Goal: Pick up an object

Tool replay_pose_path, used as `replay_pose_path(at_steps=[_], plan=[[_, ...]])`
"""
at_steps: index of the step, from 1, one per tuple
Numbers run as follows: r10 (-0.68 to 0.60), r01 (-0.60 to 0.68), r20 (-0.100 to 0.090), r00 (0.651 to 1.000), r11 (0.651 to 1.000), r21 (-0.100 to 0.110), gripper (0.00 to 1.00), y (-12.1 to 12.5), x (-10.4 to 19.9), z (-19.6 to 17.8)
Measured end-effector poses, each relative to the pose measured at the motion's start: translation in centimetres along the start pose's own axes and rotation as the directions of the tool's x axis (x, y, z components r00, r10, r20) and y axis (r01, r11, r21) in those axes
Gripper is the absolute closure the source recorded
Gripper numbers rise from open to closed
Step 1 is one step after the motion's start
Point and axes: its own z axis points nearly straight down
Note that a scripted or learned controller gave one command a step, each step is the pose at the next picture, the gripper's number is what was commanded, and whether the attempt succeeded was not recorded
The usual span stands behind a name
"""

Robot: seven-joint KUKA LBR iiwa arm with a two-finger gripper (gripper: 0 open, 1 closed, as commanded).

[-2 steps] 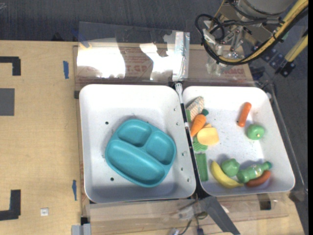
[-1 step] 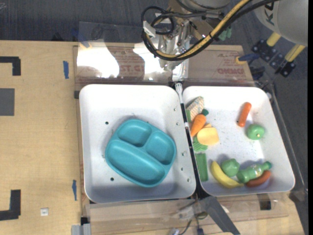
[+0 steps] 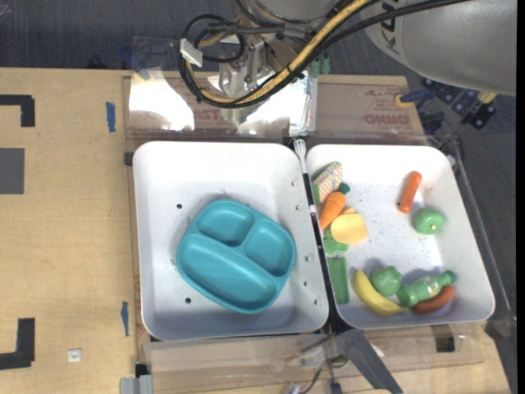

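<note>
My gripper (image 3: 239, 81) hangs high over the back edge of the left bin (image 3: 156, 179), beyond its rim, wrapped in black and yellow cables. A teal divided plate (image 3: 238, 255) lies in the left bin. The right bin (image 3: 463, 220) holds toy food: a corn cob (image 3: 326, 175), a carrot (image 3: 332, 207), a yellow piece (image 3: 349, 229), a banana (image 3: 375, 295), a green pepper (image 3: 385, 280), a green bottle (image 3: 427, 286), a green apple (image 3: 428, 220) and an orange sausage-like piece (image 3: 408, 191). Nothing shows at the gripper.
A green strip (image 3: 338, 278) lies along the right bin's left wall. A red piece (image 3: 435, 300) sits under the bottle. Cardboard (image 3: 361, 105) and shiny foil (image 3: 164, 105) lie behind the bins. The wooden bench (image 3: 57, 245) stretches to the left.
</note>
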Motion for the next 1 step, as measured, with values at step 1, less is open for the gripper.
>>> replay_pose_path(at_steps=[1], plan=[[0.027,-0.027,-0.008,1.0,1.0,-0.002,1.0,3.02,-1.57,4.81]])
